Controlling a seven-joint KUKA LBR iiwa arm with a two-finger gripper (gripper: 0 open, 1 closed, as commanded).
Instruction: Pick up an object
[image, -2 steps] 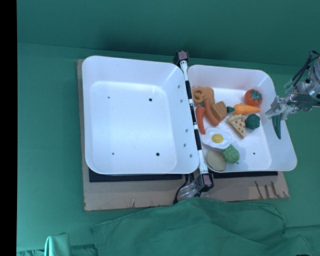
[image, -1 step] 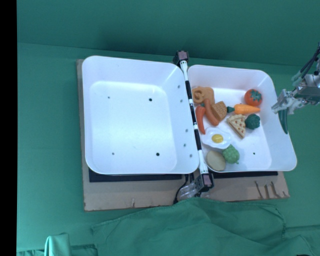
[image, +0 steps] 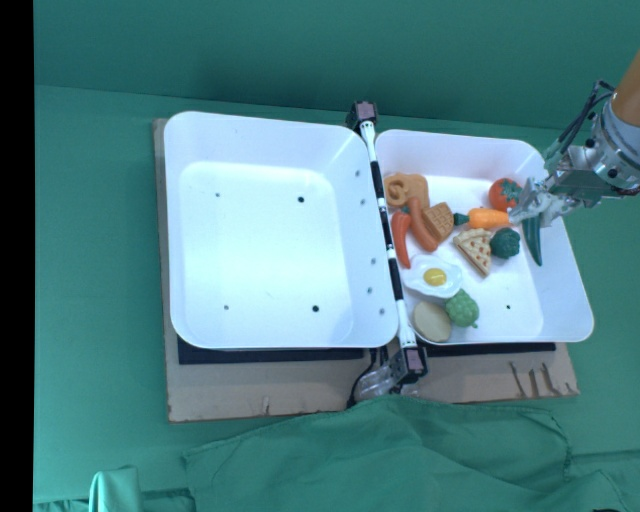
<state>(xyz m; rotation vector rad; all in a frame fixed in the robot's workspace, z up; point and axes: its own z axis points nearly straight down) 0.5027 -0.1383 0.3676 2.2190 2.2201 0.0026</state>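
Observation:
The right bin (image: 560, 310) holds several toy foods. A red tomato (image: 503, 192) and an orange carrot (image: 487, 217) lie near its far right side, with a green broccoli (image: 506, 243) and a waffle wedge (image: 474, 249) just in front of them. My gripper (image: 531, 204) hangs over the bin's right side, right beside the tomato and the carrot's tip. A slim dark green pepper (image: 534, 242) lies or hangs directly under the gripper; I cannot tell whether it is held.
More toys fill the right bin's left half: a pretzel (image: 405, 188), a red sausage (image: 400, 240), a fried egg (image: 436, 277), a potato (image: 432, 321) and a green leafy piece (image: 462, 309). The left bin (image: 190, 200) adjoins across a black hinge (image: 385, 230). Green cloth (image: 400, 460) lies in front.

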